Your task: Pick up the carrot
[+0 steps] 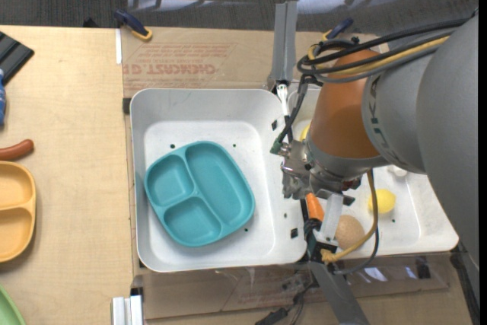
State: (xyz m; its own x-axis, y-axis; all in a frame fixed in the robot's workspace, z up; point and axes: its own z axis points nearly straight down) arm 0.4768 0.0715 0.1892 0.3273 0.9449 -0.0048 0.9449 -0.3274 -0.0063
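Note:
The carrot (pixel 312 205) shows as a short orange piece at the left edge of the right bin (pixel 426 228), close to the wall between the two bins. My gripper (pixel 307 190) hangs straight down over it from the grey arm with the orange band, and its body hides most of the carrot. The carrot's visible end pokes out just below the gripper. Whether it sits between the fingers cannot be made out.
A teal divided plate (pixel 199 192) lies in the left bin (pixel 138 164). In the right bin, a tan egg-shaped thing (pixel 349 231) and a yellow lemon (pixel 383 202) lie beside the carrot. An orange plate (pixel 11 213) and a red sausage (pixel 17 149) sit on the bench at far left.

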